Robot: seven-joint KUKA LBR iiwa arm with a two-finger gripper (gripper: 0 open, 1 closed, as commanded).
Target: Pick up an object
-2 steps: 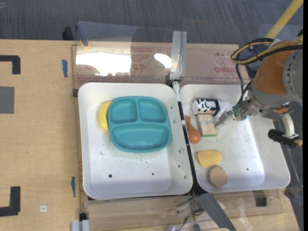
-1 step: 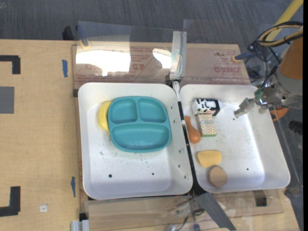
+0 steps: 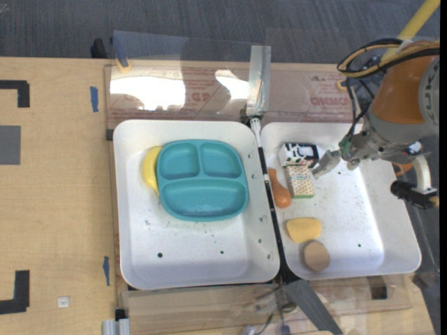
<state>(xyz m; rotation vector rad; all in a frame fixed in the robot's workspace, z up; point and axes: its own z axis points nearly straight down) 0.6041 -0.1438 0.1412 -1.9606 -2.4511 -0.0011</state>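
While the arm (image 3: 401,110) reaches in over the far right corner of the right bin (image 3: 370,229), its pincer (image 3: 323,165) hangs low beside the small carton (image 3: 300,181) near that bin's far left corner; whether the pincer is open or closed cannot be told from this slant, and nothing can be seen between its parts, so no object counts as gripped. Judged from this, the task stands at the approach: the pincer is close to a candidate, yet the grasp and the lift are both left to do.

Count of contents, right bin, five things: one black-and-white patterned item (image 3: 300,152) by the far edge; one small carton just nearside of it; one orange, carrot-like piece (image 3: 280,190) along the left wall, touching or nearly touching the carton; one yellow rounded piece (image 3: 304,229) toward the near left part of the floor; one tan ball-like piece (image 3: 316,256) at the near edge, just beside the yellow one.

Count of contents, left bin (image 3: 140,257), two things: one teal divided plate (image 3: 202,180) with three compartments, lying in the far half; one yellow item (image 3: 149,167) tucked partly under the plate's left rim, its form hidden.

Bins on the worktop (image 3: 56,187): two, side by side, walls touching along the middle.
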